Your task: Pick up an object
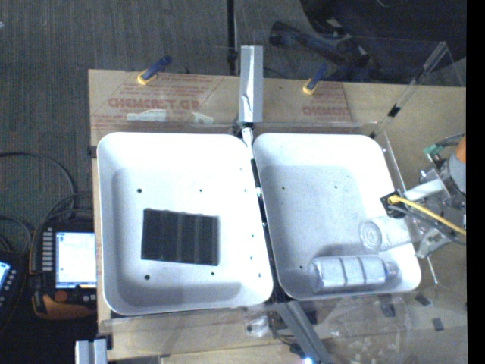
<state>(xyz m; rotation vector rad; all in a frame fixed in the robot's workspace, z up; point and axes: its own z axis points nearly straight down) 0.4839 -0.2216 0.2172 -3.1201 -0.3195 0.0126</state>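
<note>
Clear tumbler point(372, 235) lies on its side in the right bin point(318, 158), hard by the right wall, with one round end turned up toward the camera. Its body runs rightward to the bin's rim. The hand point(424, 237) sits at that rim, just beside the tumbler. I cannot tell whether the hand is spread or pressed together, since clear plastic and grey metal blur into each other there. Nor can I tell whether the two are touching.

A ridged clear bottle point(355, 271) is in the same bin, just in front of the tumbler. It lies on its side along the near wall, long axis left to right.

The left bin point(121, 165) holds a black ribbed slab point(180, 236). It is flat and rectangular, with raised bands running front to back. It rests mid-floor, apart from every wall.

The bins stand side by side, rims meeting down the middle. A metal upright point(251, 86) stands behind the seam.

The desk point(189, 101) shows brown board with red print behind the bins. A left clamp point(154, 70) and a right clamp point(317, 79), both blue and yellow, grip its far edge.

The grey arm point(458, 174) enters from the right.

On the dark floor to the left lies a control pendant point(67, 258), screen lit, with a cable point(45, 165) looping past it.
</note>
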